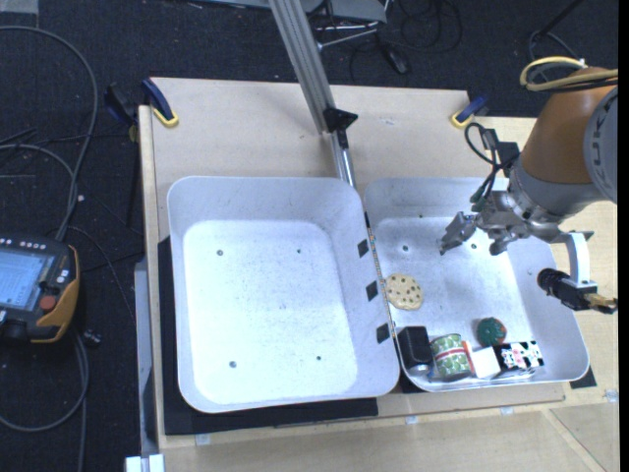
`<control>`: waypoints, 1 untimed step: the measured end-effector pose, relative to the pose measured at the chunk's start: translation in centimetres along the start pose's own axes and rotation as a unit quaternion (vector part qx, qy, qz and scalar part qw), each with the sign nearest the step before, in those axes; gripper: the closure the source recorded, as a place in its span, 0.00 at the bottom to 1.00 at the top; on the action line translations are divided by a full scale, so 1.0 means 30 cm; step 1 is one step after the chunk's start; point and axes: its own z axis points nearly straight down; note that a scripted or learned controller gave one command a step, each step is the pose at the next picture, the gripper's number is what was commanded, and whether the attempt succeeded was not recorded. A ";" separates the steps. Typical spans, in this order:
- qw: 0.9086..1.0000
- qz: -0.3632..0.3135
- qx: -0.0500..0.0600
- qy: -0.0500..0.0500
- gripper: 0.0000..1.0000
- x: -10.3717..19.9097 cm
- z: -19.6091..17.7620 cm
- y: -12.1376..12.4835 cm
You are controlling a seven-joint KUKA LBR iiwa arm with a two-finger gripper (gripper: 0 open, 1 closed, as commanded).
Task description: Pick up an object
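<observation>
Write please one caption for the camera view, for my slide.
Open gripper above the right bin, apart from a cookie and small items at its near edge.

Grey arm [575,180], orange band, black cable loops, dark metal gripper [479,236], white side bracket

arm [580,146]: cut by right edge | pendant [34,288]: cut left
</observation>
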 end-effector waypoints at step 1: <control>1.000 -0.002 -0.002 0.000 0.00 0.184 0.011 0.061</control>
